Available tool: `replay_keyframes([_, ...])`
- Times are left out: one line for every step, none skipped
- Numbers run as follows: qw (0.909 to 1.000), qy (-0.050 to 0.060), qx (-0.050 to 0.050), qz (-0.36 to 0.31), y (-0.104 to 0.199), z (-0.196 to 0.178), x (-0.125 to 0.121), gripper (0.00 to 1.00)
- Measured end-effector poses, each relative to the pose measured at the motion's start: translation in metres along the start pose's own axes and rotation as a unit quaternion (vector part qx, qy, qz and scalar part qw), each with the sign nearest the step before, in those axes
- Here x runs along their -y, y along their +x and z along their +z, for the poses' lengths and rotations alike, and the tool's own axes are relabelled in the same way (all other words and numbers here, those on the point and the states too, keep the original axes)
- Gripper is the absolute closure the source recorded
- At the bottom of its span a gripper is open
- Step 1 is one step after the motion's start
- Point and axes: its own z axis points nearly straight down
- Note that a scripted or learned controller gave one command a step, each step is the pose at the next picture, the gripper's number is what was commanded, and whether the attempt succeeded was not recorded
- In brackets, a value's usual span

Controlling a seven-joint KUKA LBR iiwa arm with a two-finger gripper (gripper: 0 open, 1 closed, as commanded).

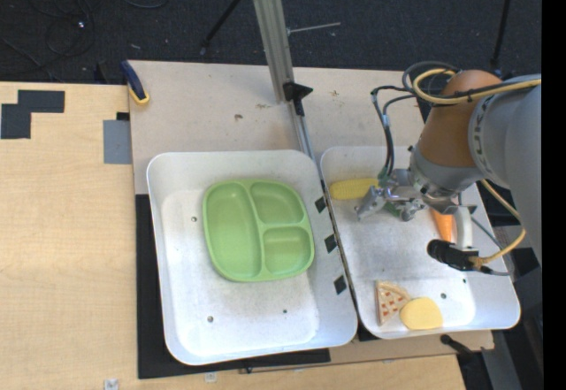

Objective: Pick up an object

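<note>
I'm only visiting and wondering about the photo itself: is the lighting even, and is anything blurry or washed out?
Camera view: light is soft and fairly even; the white bins look bright but keep their speckle, the green divided plate has crisp edges, the floor at the top is dark and dim, and the end effector looks slightly soft, its small parts hard to make out.

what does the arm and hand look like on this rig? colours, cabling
Arm: thick rounded grey links with an orange band above the wrist. Black and yellow cables loop off it, with one black cable hanging down beside it. The hand is small, bare grey metal, with dark fittings.
</note>
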Motion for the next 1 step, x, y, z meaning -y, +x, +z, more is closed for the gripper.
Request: replay_keyframes([1.0,-0.004,0.0,0.0,-0.0001,0.003,-0.0011,0.0])
